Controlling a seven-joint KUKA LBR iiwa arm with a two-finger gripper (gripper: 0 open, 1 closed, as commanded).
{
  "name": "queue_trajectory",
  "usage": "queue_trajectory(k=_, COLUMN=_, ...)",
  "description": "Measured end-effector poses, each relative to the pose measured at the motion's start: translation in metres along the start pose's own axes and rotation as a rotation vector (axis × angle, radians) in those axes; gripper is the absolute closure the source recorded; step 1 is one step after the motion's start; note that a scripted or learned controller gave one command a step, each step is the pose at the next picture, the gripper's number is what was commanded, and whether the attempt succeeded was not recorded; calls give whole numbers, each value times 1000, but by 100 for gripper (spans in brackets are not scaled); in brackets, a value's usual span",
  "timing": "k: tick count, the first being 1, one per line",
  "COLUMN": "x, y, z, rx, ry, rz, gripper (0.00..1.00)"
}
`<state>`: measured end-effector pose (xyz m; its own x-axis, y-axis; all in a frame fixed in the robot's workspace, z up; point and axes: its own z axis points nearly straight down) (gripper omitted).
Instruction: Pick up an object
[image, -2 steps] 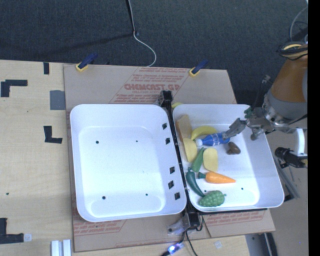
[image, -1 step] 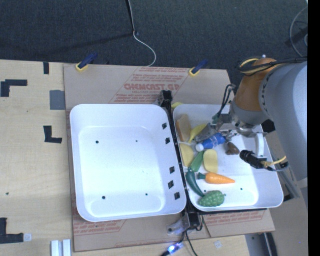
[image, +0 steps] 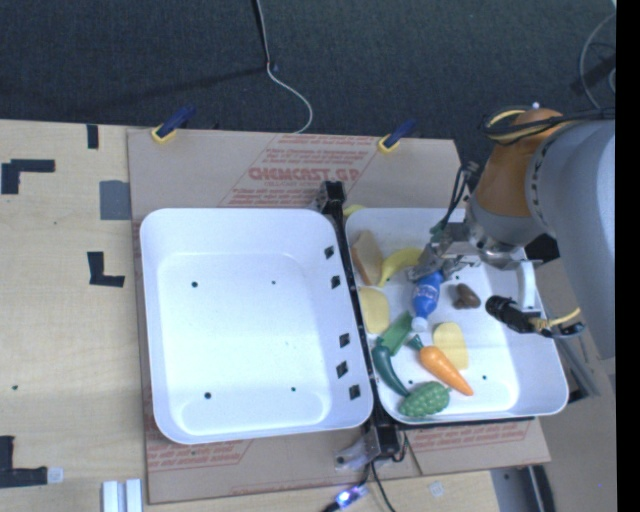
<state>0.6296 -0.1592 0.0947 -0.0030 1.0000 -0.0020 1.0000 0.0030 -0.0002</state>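
Over the right bin (image: 545, 395), the grey arm (image: 560, 190) reaches in, its end effector (image: 440, 262) low among the toys near the bin's back; whether it is spread or pinching cannot be told. Just below it lies a small blue bottle (image: 426, 297), with a brown piece (image: 466, 295) to its right. Nearer the front sit an orange carrot (image: 446, 369), a yellow block (image: 450, 342), a green pepper (image: 392, 350) and a bumpy green fruit (image: 425, 399). The left bin (image: 180, 240) sits beside it on the desk (image: 60, 300)
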Motion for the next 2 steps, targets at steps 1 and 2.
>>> queue_trajectory(k=1, x=-2, y=6, z=11, rx=2, ry=1, rz=1, gripper=100)
queue_trajectory(k=2, x=-8, y=18, z=10, rx=0, ry=2, rz=1, gripper=100)
